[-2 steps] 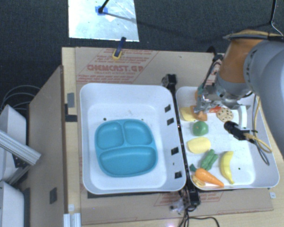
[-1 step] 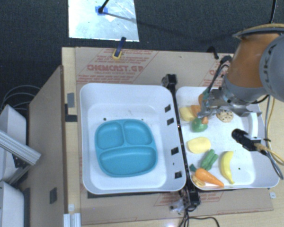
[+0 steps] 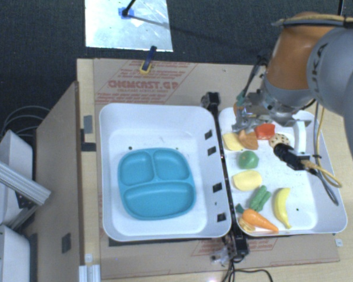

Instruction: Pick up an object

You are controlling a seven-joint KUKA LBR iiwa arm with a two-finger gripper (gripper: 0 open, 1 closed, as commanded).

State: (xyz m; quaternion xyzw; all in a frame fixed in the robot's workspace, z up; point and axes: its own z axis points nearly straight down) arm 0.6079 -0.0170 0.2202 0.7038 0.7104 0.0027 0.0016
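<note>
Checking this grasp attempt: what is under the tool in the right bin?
Under the tool lie an orange-brown piece, a yellow piece and a red piece. The arm hides the right bin floor behind them.

Small plastic toy foods (image 3: 247, 180) in right bin (image 3: 323, 216)

Big grey arm (image 3: 335, 57) w/ rounded casing, wide orange band (image 3: 294, 49) above wrist. Small metal gripper (image 3: 245, 117) below, silvery. Thin dark cable (image 3: 251, 81) runs down its left side.

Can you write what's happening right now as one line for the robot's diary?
gripper: low over right white bin | nearest: orange-brown toy food piece | blue divided plate: left white bin
</note>
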